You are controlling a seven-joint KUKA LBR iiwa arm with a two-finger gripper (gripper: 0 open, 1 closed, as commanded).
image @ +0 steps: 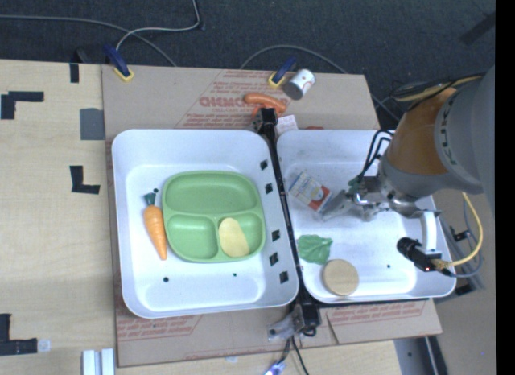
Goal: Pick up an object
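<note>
A: Now, where is the grey two-finger gripper (336, 204)?

B: Centre-right of frame, in the right white bin (402, 285), just right of the crinkled silver-and-red packet (307, 190). Grip state unclear.

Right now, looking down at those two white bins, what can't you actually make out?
- Gripper, camera view: its fingertips blur into the small packet, so contact with it is unclear.
- The packet's print: too small and blurred to read.
- Green item in the right bin: too small to identify.
- Arm's base: cut off by the right edge.
</note>
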